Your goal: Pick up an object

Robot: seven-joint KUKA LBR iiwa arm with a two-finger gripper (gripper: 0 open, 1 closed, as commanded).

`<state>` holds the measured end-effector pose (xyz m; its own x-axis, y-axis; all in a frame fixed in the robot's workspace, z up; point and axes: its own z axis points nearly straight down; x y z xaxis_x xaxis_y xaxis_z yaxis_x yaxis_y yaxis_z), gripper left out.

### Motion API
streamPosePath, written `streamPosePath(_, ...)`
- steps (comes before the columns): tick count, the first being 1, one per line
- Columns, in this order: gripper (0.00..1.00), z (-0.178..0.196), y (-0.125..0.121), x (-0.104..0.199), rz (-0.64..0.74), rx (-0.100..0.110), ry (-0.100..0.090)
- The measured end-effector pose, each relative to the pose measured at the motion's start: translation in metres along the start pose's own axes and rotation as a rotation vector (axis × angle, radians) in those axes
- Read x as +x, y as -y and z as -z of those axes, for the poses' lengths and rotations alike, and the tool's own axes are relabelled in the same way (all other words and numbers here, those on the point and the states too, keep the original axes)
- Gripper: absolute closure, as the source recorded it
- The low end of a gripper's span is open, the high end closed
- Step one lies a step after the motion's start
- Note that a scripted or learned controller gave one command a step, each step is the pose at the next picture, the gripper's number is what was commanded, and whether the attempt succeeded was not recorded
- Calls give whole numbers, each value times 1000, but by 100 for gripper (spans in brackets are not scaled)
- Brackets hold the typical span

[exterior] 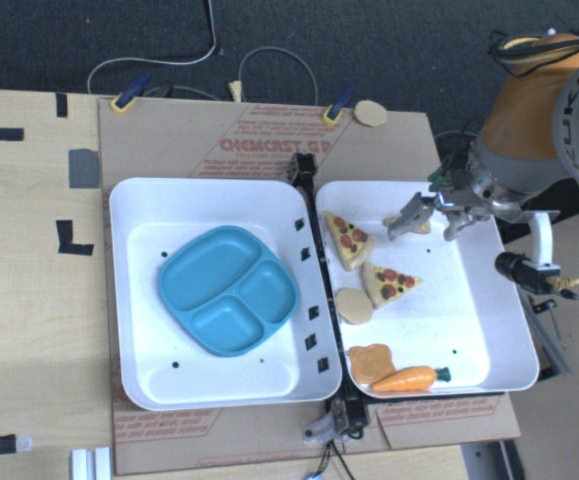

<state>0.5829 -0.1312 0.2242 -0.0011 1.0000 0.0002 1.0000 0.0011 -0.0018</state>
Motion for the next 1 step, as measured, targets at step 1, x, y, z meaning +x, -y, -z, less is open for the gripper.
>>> streamPosePath(1, 0, -87, -63, 36, 5, 1, 0)
